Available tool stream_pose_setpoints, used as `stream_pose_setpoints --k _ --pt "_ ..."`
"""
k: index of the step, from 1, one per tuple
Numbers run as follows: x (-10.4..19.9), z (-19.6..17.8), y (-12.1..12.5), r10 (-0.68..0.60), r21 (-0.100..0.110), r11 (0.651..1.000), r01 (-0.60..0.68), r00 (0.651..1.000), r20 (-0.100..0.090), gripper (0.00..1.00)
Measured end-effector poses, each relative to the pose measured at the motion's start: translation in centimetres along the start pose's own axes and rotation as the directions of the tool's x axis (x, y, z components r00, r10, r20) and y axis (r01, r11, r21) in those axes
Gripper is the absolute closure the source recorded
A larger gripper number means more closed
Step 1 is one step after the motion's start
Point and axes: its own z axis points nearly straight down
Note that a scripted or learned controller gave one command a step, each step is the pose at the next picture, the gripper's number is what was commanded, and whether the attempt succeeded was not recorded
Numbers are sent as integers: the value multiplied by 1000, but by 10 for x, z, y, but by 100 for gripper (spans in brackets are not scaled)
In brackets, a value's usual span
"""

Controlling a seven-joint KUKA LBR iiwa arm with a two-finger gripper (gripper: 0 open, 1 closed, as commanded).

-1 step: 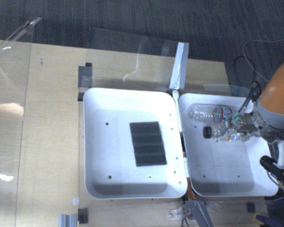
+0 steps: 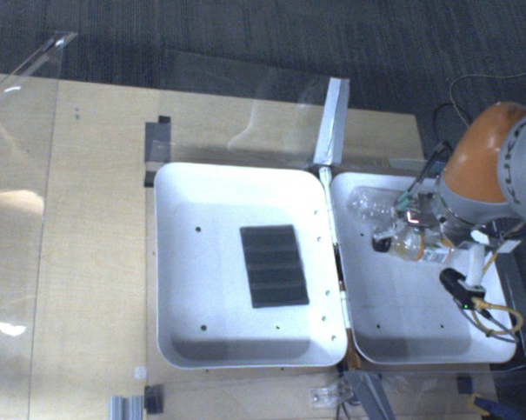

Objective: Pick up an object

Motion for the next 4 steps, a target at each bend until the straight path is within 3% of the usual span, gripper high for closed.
stream_pose_setpoints --k 1,2,3,4 --pt "-7 50 45 -177 68 982 179 984 -25 0" --pt "-3 52 61 -315 114 942 316 949 -33 0" --pt "4 48 57 -416 116 901 419 908 -52 0" --pt "9 51 60 -357 115 926 359 933 -39 0"
